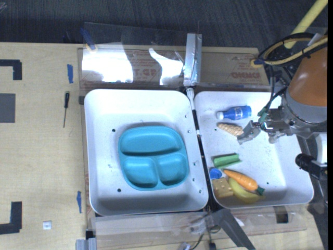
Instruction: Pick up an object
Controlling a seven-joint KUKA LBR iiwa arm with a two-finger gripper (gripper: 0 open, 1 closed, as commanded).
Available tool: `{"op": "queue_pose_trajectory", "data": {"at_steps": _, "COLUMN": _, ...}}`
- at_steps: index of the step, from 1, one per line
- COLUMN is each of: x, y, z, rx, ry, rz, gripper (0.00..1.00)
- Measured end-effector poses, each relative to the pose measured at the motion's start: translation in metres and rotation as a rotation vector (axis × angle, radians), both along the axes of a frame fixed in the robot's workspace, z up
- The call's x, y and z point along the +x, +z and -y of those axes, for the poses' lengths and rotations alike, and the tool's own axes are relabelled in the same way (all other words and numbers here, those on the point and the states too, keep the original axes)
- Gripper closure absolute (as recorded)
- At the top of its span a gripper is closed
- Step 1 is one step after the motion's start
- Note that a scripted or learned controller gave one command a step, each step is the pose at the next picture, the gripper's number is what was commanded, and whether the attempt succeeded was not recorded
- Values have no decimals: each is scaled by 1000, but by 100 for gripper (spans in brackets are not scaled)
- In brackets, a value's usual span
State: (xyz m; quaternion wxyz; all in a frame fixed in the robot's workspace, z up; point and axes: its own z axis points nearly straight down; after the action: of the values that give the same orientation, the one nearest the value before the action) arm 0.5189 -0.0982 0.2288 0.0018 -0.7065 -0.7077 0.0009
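Grey metal tool hangs low in the right white bin, its fingers spread and pinching nothing, just beside the tan ridged cone-shaped toy at frame centre-right, so the pick is not yet made.

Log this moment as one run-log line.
task: pick up an object | gripper: over right bin, beside corn cob | grasp: none seen | blue bottle, carrot in right bin | blue tray in left bin

The arm reaches leftward, its tool low, seemingly angled down.
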Motion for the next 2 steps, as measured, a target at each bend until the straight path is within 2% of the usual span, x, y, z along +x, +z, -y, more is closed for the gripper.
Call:
{"op": "queue_pose_trajectory", "data": {"at_steps": 1, "x": 23, "y": -46, "z": -15, "rx": 1, "ry": 262, "rz": -1, "gripper": 0}}
{"op": "queue_pose_trajectory", "data": {"at_steps": 2, "x": -23, "y": -142, "z": 28, "rx": -2, "ry": 274, "rz": 9, "gripper": 0}}
